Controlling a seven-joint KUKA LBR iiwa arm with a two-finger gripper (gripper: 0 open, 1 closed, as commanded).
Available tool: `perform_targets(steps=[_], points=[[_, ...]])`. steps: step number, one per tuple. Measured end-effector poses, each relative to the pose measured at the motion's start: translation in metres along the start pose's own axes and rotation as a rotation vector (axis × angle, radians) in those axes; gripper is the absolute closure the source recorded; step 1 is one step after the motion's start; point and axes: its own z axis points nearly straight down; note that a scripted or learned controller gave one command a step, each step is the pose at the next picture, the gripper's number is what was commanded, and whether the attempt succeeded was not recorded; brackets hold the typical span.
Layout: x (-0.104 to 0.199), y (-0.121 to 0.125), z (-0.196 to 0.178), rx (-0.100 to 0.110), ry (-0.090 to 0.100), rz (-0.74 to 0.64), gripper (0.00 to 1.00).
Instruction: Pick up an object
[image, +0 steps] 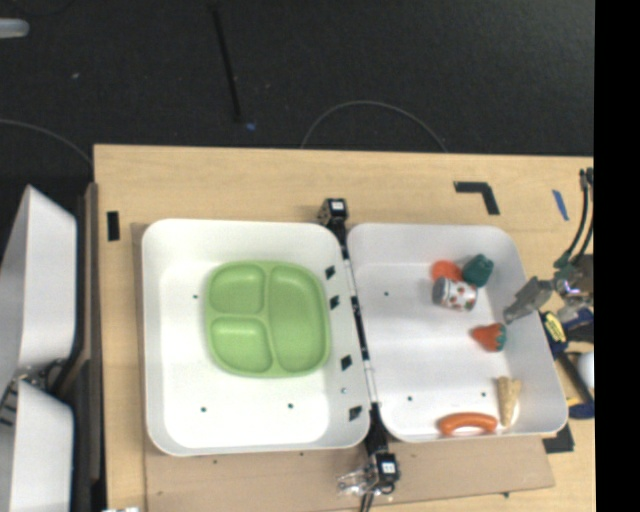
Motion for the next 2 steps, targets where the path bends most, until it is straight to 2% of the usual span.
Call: perform_targets(steps=[1,2], points=[[0.001,0.002,-0.006,-0.011,-0.003,-0.004,0.00],[0.009,0.004,0.041,-0.007,-0.002,-0.002,0.00]])
